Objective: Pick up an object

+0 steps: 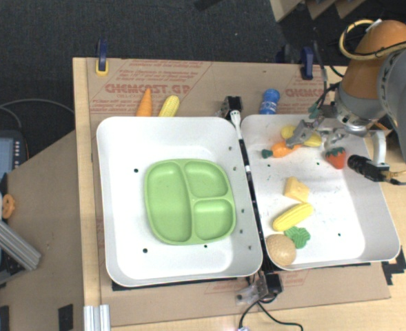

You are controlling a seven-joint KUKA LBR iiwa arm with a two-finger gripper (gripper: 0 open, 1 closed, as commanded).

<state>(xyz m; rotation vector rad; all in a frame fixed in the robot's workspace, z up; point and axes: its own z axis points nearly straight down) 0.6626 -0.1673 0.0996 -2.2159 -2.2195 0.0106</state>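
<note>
We note the gripper (pixel 318 131) low over the far end of the right bin (pixel 368 219); can't tell its state, too small and cluttered. Ref. point: the gripper. Just beside it, towards the left bin (pixel 120 185), a small carrot (pixel 280 151) and a yellow item (pixel 311 141). On its near side, a strawberry (pixel 336 158). Well apart towards the near rim: cheese wedge (pixel 296 189), corn cob (pixel 292 216), green piece (pixel 300 236), tan ball (pixel 281 249). Green plate (pixel 189 201) sits in the left bin.
</note>
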